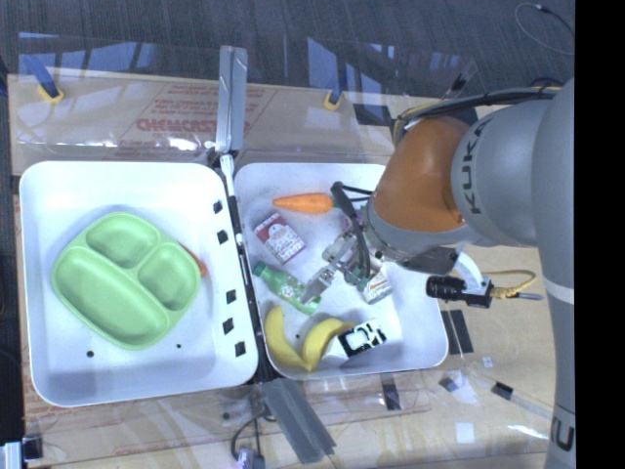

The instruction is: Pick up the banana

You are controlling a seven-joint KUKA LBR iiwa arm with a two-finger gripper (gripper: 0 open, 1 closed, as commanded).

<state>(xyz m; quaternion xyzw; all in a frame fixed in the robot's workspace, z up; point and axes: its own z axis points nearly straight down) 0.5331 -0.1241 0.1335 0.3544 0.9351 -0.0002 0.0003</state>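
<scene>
Two white bins on a wooden surface (508, 418), grey carpet (293, 8) behind.
The banana (298, 340) lies near; the gripper (327, 272) hangs above, jaws apart, holding nothing.

I note two white bins (117, 179), a pale green divided plate (127, 279), a yellow banana (298, 342), an orange carrot (304, 203), a red-and-white carton (278, 238), a green bottle (285, 285), a black-and-white object (363, 339), and a grey arm (518, 169) with orange band (422, 176).
</scene>
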